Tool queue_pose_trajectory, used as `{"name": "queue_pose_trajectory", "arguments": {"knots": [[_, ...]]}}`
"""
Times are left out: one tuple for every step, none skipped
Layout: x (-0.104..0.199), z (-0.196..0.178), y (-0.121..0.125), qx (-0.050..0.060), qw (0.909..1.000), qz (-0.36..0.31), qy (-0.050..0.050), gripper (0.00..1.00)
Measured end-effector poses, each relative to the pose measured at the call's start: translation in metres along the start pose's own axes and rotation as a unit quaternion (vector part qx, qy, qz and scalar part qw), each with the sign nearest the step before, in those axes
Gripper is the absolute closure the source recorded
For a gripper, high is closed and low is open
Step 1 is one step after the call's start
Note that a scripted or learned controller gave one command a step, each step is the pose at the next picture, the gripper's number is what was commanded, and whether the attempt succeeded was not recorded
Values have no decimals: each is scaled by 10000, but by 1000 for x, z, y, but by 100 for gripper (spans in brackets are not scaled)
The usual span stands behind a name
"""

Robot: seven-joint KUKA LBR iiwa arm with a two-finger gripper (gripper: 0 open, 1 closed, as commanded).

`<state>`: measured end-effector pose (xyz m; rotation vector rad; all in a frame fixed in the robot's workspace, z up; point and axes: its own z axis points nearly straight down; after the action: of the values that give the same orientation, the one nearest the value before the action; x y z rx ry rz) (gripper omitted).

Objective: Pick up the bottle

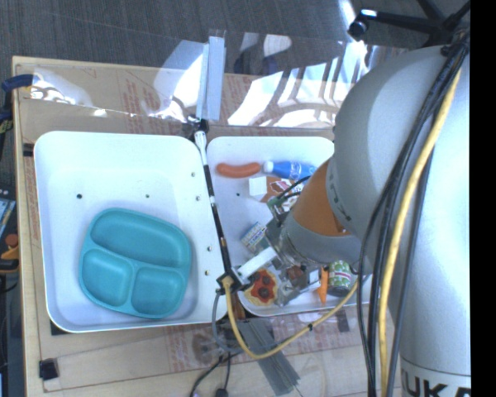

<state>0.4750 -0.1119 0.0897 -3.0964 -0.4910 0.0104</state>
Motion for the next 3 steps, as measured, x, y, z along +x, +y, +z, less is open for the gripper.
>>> {"name": "queue_pose_trajectory", "arguments": {"knots": [[-22, -69, 96, -14, 9955, -946, 9, 0], [-22, -1, 95, -3, 9954, -959, 5, 0], [-22, -9, 93, 26, 9950, -997, -11, 100]]}}
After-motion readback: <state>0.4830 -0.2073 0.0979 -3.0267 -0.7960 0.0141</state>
